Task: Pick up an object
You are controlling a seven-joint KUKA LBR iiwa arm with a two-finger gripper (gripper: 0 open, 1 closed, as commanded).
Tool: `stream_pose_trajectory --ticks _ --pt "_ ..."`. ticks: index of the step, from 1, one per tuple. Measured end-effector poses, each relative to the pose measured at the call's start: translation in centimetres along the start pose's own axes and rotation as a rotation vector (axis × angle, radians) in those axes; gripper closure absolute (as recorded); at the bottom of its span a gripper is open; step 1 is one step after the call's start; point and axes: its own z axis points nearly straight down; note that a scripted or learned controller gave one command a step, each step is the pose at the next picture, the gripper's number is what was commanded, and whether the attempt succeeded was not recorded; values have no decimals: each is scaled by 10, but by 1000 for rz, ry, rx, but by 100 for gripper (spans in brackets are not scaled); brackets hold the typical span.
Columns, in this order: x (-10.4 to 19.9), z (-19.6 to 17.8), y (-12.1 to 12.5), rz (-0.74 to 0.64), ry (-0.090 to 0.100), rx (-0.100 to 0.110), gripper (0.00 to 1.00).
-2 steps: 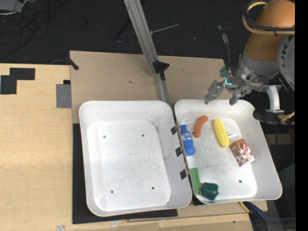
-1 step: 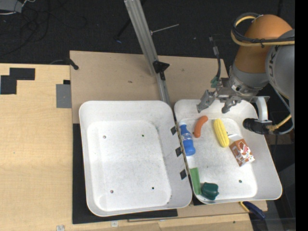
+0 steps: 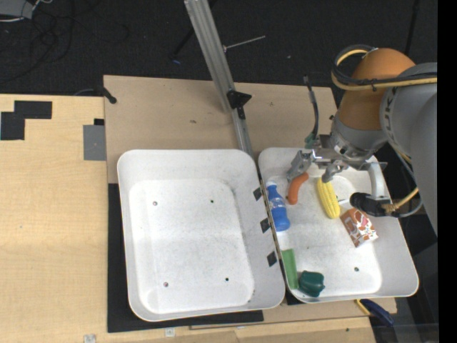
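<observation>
Fingers of the tool stand spread apart over the back of the right bin, with nothing pinched between them. The tool hangs from the grey arm, whose orange band sits just above the wrist, reaching in from the right.

Right under the left finger lies an orange carrot-like piece, tilted, its upper end close to the fingertip; whether they touch I cannot tell. Just beside it, under the right finger, a yellow corn cob lies lengthwise. To the right of the cob sits a small red and white packet, near the arm's black cable fitting.

Along the bin's left wall lies a blue and white bottle, and further toward the front a green stick with a dark green lump beside it at the front edge.

Next to it on the left is the other white bin. Both rest on a pale wooden worktop, and a grey metal rail slants up behind them.
</observation>
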Motion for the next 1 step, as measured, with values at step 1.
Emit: stream_pose_trajectory --ticks 1 --pt "1 54 -1 0 0 0 0"
